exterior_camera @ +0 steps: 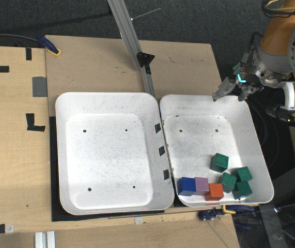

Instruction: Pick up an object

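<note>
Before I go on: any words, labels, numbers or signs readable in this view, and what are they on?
None can be read.
The blocks in the right bin are plain coloured faces, no lettering.
The black marks on the bench are tape shapes, not letters.
The arm shows no legible brand; any marking is too blurred to tell.

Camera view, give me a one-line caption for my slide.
Gripper poised above the far rim of the right bin, whose near corner holds colored blocks.
</note>
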